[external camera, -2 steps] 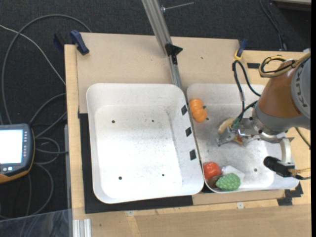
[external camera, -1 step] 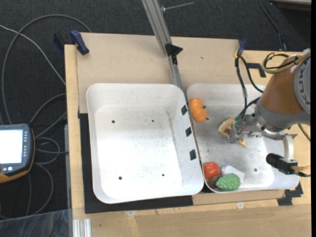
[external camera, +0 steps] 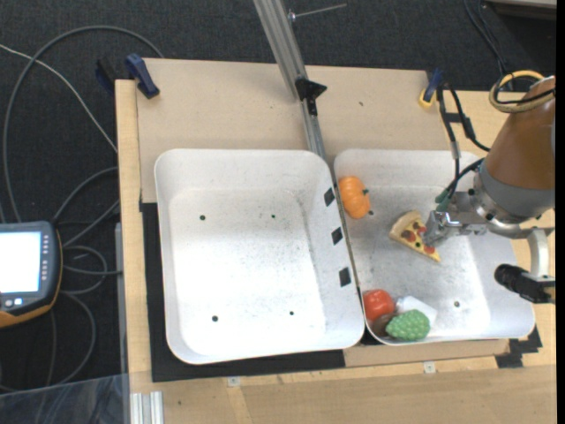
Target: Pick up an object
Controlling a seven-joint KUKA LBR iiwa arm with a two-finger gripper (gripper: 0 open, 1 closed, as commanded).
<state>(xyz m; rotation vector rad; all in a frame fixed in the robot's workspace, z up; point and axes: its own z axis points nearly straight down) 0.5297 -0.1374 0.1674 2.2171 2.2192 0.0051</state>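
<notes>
Several toy foods lie in the right bin (external camera: 459, 170). A pizza slice (external camera: 411, 233), yellow with red spots, rests near the bin's middle. My gripper (external camera: 438, 229) is low over the slice's right end, right against it, and the grey wrist with its orange band (external camera: 521, 148) rises to the right. Whether the slice is gripped is hidden by the wrist. An orange toy vegetable (external camera: 355, 197) sits by the bin's left wall. At the front left corner, a red tomato (external camera: 378, 304) lies next to a green bumpy toy (external camera: 408, 325).
The left bin (external camera: 177, 184) stands beside the right one. A slanted metal rail (external camera: 281, 38) runs down to the divide between the bins. A small white piece (external camera: 412, 305) lies by the green toy. Cables (external camera: 455, 135) hang along the arm.
</notes>
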